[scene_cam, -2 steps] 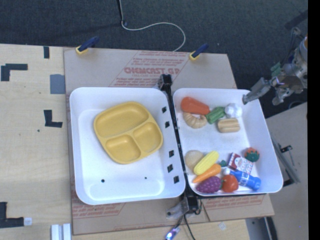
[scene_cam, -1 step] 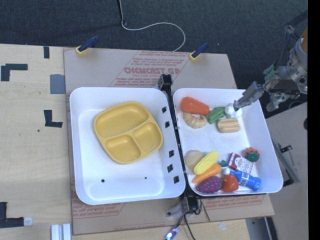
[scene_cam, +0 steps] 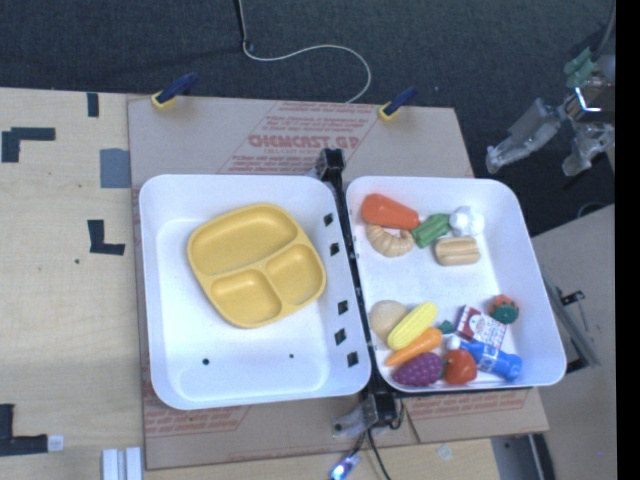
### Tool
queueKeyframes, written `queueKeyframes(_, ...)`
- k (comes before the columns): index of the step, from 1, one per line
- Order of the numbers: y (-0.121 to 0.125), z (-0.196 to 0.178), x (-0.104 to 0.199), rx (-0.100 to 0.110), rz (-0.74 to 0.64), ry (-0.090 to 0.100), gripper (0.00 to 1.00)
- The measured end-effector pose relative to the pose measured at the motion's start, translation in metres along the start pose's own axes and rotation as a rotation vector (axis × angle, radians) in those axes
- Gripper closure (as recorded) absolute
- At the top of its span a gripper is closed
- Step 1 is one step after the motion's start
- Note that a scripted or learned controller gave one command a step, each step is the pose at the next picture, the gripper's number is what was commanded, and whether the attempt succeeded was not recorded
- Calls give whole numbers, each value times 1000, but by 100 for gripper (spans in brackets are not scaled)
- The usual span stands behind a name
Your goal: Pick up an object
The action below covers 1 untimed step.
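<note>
Standing off at the upper right, the gripper (scene_cam: 545, 138) hangs outside both bins, over dark floor past the right bin (scene_cam: 530, 238) at about its 1 o'clock corner. Its fingers appear spread apart with nothing between them.

Right bin contents: toy food in two clusters. Upper cluster: carrot (scene_cam: 388, 211), croissant (scene_cam: 389, 240), green piece (scene_cam: 432, 230), bread roll (scene_cam: 457, 252), small white item (scene_cam: 465, 220). Lower cluster: corn (scene_cam: 412, 324), a second carrot (scene_cam: 414, 346), grapes (scene_cam: 419, 370), tomato (scene_cam: 460, 367), a carton (scene_cam: 479, 327) and a blue bottle (scene_cam: 497, 361), packed touching or nearly so.

Left bin (scene_cam: 160, 298) holds a yellow tray (scene_cam: 256, 264).

Judgement: the roll is the best candidate. It lies nearest the gripper, toward 7 o'clock from it, with bare floor on its right and lower sides. It is likely light, rigid plastic, smooth and prone to slip; a grasp across its short width at mid-length should hold. The green piece touches its upper left end and may be nudged.

The lower cluster is well apart from the gripper and crowded; fingers would likely foul neighbours there.
</note>
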<state>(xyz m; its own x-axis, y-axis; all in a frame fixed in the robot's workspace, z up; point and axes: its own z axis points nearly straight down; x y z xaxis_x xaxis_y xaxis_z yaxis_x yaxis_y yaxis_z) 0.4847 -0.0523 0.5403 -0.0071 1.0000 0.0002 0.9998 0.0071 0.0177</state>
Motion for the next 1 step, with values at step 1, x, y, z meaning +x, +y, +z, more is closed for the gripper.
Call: queueKeyframes(1,1,-1,-2,17,6,-2,100)
